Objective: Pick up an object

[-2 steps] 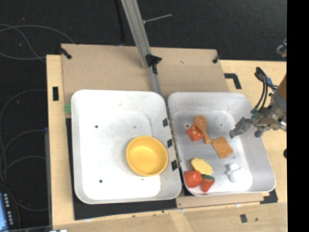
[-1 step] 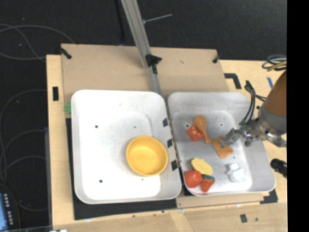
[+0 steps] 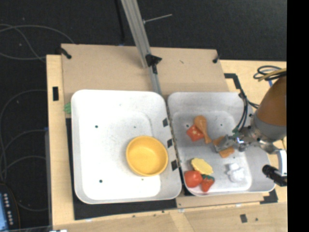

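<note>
Camera view: 2 white bins sit side by side on the bench [image 3: 120, 64]. The left bin [image 3: 104, 115] holds a yellow bowl [image 3: 147, 155], lower centre of the frame. The right bin [image 3: 219, 108] holds the loose things: a red piece [image 3: 194, 133] touching an orange drumstick shape [image 3: 202, 127] in its upper middle, a yellow piece [image 3: 202, 166] lying just above a tomato [image 3: 192, 178] and a strawberry [image 3: 207, 183] at its lower left edge, and a white lump [image 3: 235, 172] at lower right.

The arm [image 3: 273, 110] reaches in from the right of the frame, and its pincer [image 3: 231, 144] is low in the right bin, at an orange piece [image 3: 226, 152]. Whether the pincer is spread or closed, I cannot tell; the wrist and blur hide it, and nothing shows the orange piece gripped.

As I judge it, the task is at the grasp stage: the reach and descent look done, with the pincer at a candidate. The grip itself is unconfirmed, and the lift clear of the bin is left to do.
</note>
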`<state>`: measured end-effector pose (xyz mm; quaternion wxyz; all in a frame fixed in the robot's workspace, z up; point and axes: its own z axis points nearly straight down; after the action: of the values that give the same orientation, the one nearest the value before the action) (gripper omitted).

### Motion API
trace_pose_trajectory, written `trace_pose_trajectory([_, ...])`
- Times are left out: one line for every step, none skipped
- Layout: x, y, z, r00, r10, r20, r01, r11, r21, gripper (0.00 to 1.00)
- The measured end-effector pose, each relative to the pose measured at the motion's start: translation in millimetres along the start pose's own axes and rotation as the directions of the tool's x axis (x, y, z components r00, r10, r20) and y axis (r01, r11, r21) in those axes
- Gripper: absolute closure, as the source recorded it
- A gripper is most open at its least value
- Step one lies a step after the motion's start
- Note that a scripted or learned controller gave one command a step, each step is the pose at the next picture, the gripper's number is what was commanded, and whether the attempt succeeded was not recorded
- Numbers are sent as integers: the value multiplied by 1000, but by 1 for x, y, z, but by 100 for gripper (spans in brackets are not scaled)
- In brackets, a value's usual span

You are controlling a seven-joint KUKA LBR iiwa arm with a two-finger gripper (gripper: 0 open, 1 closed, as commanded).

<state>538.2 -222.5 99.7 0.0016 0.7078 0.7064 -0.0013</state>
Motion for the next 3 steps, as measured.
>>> trace_pose_trajectory([0,1,-12,1000,4,-1,-4,1000,-5,100])
trace_pose_trajectory([-3,0,-56,1000,2,-3,-2,1000,-6,100])
trace_pose_trajectory([-2,10,-118,1000,-6,-1,6,1000,-9,100])
